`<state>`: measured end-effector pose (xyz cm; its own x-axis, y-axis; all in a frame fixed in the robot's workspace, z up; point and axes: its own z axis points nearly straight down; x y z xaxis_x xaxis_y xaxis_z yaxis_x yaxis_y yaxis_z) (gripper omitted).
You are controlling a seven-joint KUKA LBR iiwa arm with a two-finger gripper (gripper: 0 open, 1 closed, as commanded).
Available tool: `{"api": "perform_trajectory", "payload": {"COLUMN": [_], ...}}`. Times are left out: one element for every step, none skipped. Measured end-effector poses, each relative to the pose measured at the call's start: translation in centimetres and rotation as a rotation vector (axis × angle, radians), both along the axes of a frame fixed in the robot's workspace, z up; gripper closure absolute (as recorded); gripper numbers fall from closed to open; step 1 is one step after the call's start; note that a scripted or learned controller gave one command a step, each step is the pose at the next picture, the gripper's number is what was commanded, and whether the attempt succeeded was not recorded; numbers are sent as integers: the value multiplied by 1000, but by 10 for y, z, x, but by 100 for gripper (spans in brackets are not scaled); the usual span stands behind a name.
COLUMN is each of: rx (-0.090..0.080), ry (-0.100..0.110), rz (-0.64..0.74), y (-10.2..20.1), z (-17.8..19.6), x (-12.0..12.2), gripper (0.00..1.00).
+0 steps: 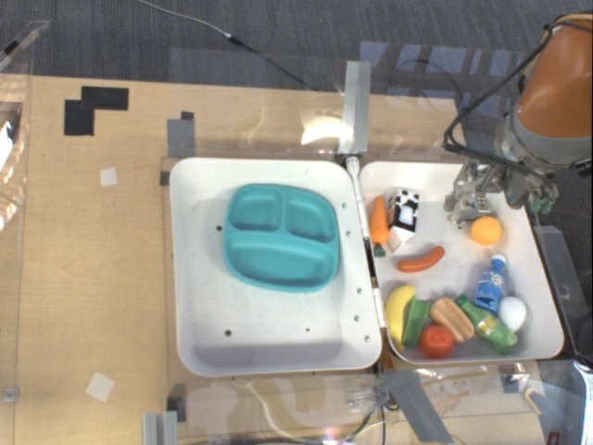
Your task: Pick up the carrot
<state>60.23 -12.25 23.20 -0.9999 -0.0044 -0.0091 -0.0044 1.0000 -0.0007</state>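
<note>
The carrot (379, 222) is a small orange piece with a green end, lying upright along the left wall of the right bin (550, 293). My gripper (471, 198) hangs over the upper right part of that bin, well to the right of the carrot and just above-left of an orange ball (485, 231). Nothing shows between its fingers.
The right bin also holds a black-and-white toy cow (403, 210), a red sausage (421, 260), a blue bottle (490, 284), a white egg (511, 314), a banana (398, 309), a hot dog (451, 316), a tomato (437, 341) and green vegetables (491, 330). A teal divided plate (280, 235) lies in the left bin (204, 332).
</note>
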Motion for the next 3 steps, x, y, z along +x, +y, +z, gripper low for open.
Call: {"api": "perform_trajectory", "payload": {"rx": [1,0,-1], "ry": [6,-6,-14], "rz": [-191,-141,-262], "y": [-67,-79,-74], "z": [-94,-142,74], "x": [21,-13,5], "gripper": [0,0,0]}}
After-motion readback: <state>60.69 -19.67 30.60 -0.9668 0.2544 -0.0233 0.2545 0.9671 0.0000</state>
